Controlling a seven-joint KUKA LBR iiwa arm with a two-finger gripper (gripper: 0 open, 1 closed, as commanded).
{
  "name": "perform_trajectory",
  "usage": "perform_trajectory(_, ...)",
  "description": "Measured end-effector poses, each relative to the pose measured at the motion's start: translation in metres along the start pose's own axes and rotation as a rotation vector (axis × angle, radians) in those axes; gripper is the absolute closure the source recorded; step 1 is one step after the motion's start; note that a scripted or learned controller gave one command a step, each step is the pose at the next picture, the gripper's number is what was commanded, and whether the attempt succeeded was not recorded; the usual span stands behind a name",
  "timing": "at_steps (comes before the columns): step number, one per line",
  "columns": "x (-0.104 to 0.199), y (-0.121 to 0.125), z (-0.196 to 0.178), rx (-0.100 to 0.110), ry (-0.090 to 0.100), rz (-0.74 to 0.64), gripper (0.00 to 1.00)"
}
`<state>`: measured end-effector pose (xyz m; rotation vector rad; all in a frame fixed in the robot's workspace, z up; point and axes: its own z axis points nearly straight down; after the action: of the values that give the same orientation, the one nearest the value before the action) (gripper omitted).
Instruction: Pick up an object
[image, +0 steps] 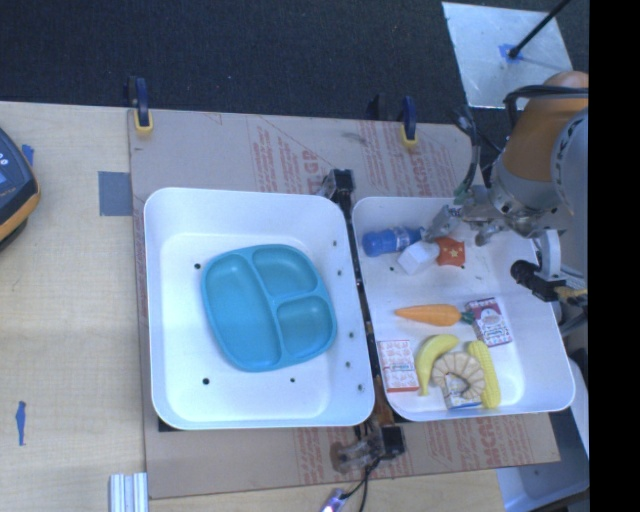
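My gripper hangs over the far part of the right bin, fingers spread, with nothing between them. Just below it lies a small red object, with a white block and a blue bottle to its left. Nearer the front of the bin lie an orange carrot, a small red and white box, a banana, a corn cob, a round biscuit-like piece and a flat packet.
The left bin holds a blue divided plate. The grey arm with its orange band comes in from the right, above the right bin's far corner. A dark device sits at the bench's left edge.
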<state>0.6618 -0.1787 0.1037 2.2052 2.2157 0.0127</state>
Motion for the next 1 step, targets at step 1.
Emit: perform_trajectory(1,0.0006,-0.002,-0.0066,0.009,0.001,-0.005,1.0)
